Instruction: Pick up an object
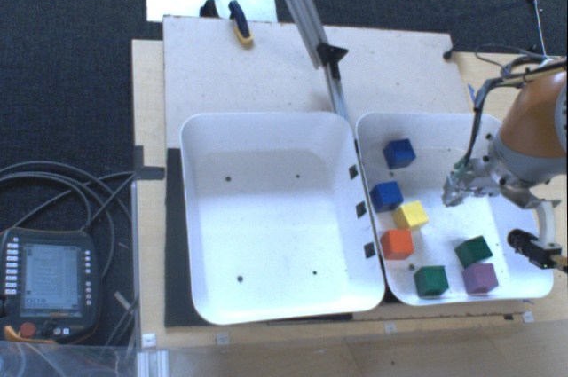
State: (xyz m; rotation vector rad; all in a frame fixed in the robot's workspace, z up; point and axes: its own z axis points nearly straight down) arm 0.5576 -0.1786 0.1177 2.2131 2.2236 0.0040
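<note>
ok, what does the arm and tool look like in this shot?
Rounded orange band above a grey wrist section. Thin dark cables loop along the arm's upper side. The tool is light grey metal; a small black part juts out below the wrist.

one fixed camera high above the bench point(293, 65), looking down aslant on both bins point(266, 131)

Inventory held two white bins point(266, 129), and seven cubes: two blue point(398, 153), two green point(431, 280), one yellow point(411, 215), one orange point(397, 244), one purple point(480, 278).
</note>
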